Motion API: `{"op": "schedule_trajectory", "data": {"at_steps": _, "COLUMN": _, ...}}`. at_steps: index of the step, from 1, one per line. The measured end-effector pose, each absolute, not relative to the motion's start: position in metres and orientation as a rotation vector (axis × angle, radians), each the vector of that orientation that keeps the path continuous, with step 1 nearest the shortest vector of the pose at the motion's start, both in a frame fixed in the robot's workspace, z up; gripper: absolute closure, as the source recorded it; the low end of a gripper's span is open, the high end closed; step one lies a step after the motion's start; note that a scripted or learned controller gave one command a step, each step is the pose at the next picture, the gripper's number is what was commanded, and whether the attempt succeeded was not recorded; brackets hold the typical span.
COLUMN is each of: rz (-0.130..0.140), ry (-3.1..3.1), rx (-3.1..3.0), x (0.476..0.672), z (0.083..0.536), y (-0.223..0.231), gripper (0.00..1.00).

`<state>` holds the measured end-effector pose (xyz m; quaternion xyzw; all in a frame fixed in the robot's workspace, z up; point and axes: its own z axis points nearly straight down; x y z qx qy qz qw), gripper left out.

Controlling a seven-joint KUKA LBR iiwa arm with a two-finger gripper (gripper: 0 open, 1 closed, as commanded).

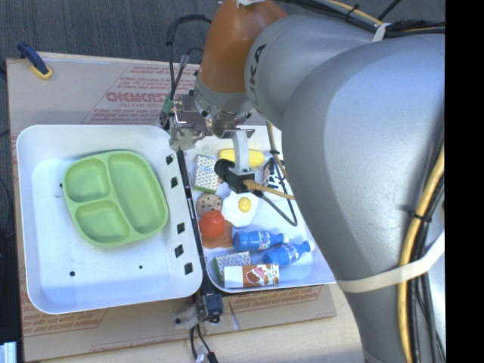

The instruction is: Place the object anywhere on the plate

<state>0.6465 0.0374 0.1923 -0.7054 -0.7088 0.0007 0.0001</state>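
A light green plate (113, 197) with three compartments lies in the left white bin (45, 278), with nothing on it. My gripper (181, 133) hangs over the wall between the two bins, near their far end, just past the plate's upper right corner. The right bin (321, 274) below the arm holds several small things: a yellow banana (243, 157), a patterned packet (206, 171), a brown die (209, 202), a fried egg toy (242, 207), a red tomato (212, 223), two blue bottles (258, 240) and a small carton (249, 273). I see nothing held at the gripper.
The big grey arm covers the right side of the right bin. Both bins sit on a cardboard sheet (121, 97). A blue clamp (35, 60) lies at the far left corner. Bare white floor surrounds the plate in the left bin.
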Motion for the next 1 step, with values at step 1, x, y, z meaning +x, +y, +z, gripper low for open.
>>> {"op": "schedule_trajectory", "data": {"at_steps": 1, "rz": 0.002, "ry": -2.231, "rx": -2.211, "x": 0.6467, "z": 0.2023, "y": 0.0382, "gripper": 1.0}}
